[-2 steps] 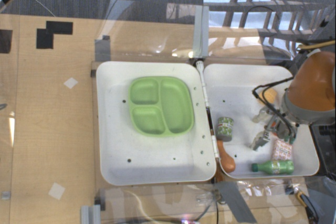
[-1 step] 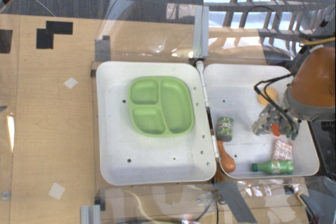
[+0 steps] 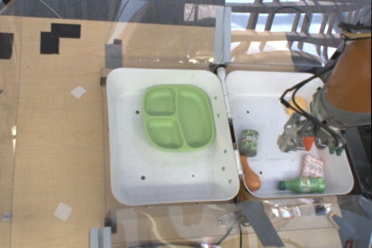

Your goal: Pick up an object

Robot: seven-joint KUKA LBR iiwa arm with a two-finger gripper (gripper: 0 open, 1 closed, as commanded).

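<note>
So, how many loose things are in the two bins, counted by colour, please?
Green: 3, the plate, the can, the bottle
Orange: 1, a pear-shaped thing
Pink and white: 1, the packet
Total: 5. Small red and yellow bits near the gripper are too hidden to count.

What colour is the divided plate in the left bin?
Light green; the divided plate shows best in the camera view.
</note>
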